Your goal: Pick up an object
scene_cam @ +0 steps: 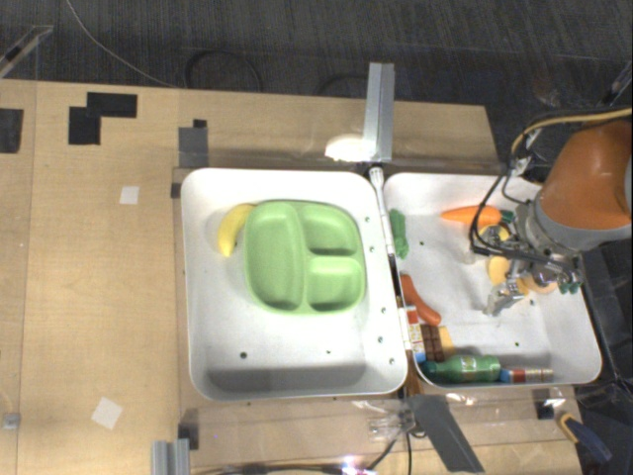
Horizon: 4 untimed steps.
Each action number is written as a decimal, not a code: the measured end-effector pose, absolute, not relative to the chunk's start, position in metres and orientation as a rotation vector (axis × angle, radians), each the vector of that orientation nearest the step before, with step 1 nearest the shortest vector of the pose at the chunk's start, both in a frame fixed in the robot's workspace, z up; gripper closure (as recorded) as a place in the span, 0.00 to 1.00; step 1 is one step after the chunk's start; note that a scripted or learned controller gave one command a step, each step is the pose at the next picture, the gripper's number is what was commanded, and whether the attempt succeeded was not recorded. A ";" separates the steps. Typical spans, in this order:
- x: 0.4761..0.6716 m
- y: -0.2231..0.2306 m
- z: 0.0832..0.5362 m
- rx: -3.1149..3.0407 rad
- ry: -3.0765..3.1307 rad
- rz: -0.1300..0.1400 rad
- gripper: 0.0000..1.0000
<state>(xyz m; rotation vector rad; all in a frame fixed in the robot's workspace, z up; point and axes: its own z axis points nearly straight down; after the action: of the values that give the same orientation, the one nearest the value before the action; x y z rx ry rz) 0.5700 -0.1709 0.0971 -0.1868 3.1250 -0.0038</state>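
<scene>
- Clutter near the hand (509, 295) is the main risk: a yellow-orange toy (501, 268) lies just under the wrist, touching or nearly touching the fingers, so a descent could nudge it aside rather than trap it.
- Hand state: I cannot tell how far the fingers are parted; nothing is visibly between them.
- Orange carrot (463, 215) lies near the right bin's (584, 349) far wall, tapered and smooth-looking; it would likely slip or roll if pinched off-centre.
- Green bottle (463, 368) lies along the near wall, awkward to reach.
</scene>
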 end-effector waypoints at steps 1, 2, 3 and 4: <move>0.572 -0.162 0.090 -0.196 3.122 -0.006 0.00; 0.640 -0.150 0.089 -0.504 3.087 -0.004 0.00; 0.627 -0.087 0.089 -0.362 3.107 0.000 0.00; 0.632 -0.087 0.105 -0.365 3.089 -0.005 1.00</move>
<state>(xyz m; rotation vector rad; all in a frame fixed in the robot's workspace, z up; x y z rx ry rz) 0.6319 -0.0873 0.1053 -0.3652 3.0894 -0.0050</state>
